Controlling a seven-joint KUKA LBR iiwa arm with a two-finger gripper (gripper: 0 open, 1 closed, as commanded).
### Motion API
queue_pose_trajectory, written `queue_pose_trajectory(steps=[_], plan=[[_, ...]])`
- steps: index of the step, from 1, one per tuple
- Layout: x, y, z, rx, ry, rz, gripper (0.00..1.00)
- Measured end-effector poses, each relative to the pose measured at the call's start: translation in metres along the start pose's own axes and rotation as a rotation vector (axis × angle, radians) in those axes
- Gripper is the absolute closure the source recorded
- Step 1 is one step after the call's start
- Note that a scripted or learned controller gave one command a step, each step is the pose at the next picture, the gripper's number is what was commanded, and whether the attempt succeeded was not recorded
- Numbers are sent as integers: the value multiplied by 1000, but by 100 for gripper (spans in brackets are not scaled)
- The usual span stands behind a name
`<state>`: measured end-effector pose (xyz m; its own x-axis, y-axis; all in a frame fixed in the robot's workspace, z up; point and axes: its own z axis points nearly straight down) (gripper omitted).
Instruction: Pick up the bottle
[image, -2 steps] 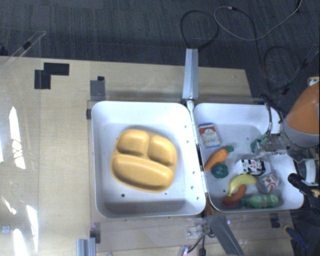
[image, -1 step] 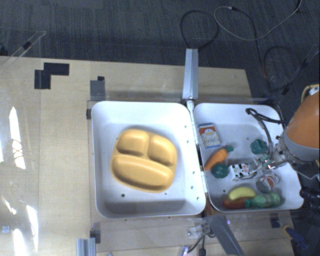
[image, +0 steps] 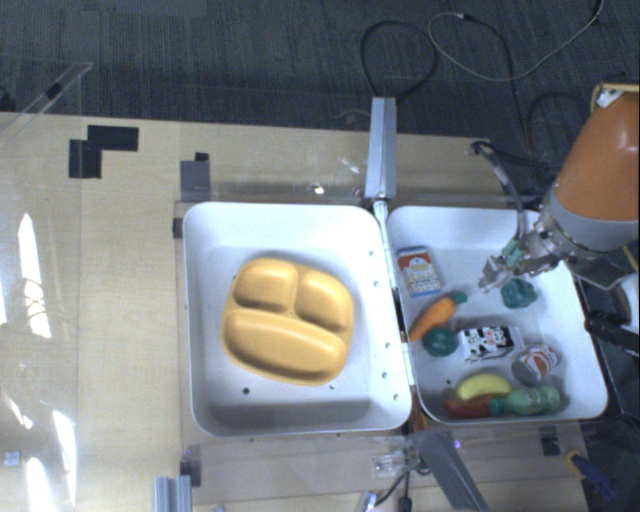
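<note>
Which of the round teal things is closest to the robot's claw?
The small teal round object sitting right beside the gripper, near the right bin's far wall. The other teal round object lies farther away, beside the orange carrot.

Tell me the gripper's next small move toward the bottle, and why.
Probably travel toward the bin's near edge: the gripper hovers by a teal object at the far side, while the green bottle seems to lie beside the banana.

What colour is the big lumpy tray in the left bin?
Yellow, seen in the camera view.
</note>
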<state>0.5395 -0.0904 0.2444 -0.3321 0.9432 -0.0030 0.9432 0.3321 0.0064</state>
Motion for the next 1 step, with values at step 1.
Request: queue_pose_trajectory(steps=[1], plan=[[0, 0, 0, 0, 0, 0, 0]])
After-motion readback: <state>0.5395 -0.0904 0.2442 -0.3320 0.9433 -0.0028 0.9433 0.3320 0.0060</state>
